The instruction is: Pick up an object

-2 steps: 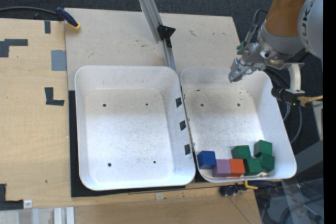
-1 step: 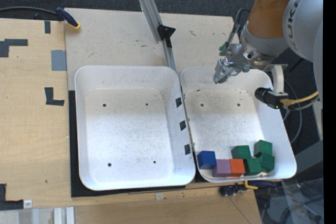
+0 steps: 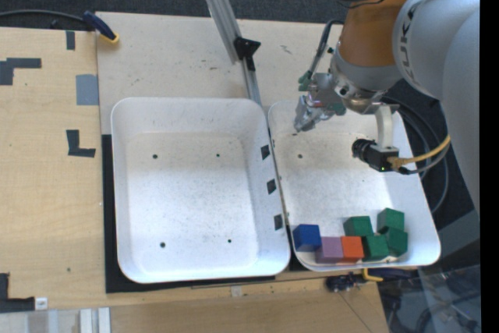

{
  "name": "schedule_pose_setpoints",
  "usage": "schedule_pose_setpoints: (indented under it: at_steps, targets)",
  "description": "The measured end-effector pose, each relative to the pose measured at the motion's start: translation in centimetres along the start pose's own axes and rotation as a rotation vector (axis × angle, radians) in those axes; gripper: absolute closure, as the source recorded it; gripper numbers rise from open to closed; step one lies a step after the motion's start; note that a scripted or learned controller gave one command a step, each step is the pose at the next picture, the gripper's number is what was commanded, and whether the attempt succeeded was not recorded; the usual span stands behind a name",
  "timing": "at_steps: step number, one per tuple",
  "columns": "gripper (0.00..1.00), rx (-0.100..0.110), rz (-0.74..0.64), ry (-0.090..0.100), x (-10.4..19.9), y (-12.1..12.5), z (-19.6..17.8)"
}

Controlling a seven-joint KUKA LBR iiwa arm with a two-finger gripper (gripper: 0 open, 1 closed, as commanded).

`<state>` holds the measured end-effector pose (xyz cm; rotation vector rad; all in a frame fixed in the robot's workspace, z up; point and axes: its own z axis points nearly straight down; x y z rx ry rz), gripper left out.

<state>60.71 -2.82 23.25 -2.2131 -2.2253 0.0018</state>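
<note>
Several small blocks lie along the near edge of the right bin (image 3: 343,168): a blue block (image 3: 307,236), a purple block (image 3: 332,248), an orange block (image 3: 352,247) and green blocks (image 3: 380,233). My gripper (image 3: 305,119) hangs over the far left part of the right bin, well away from the blocks, with nothing seen between its fingers. Its fingers point down and look close together.
The left bin (image 3: 191,183) stands beside the right one. A slanted metal rail (image 3: 222,8) runs down from the top to the gap between the bins. A blue and yellow clamp (image 3: 100,26) lies at the bench's far left.
</note>
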Motion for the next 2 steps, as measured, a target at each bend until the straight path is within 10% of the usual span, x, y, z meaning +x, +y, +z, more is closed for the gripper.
schedule_pose_setpoints:
  at_steps: [2]
  targets:
    - [1.00, 0.000, -0.001, 0.000, 10.2, -2.3, 0.1]
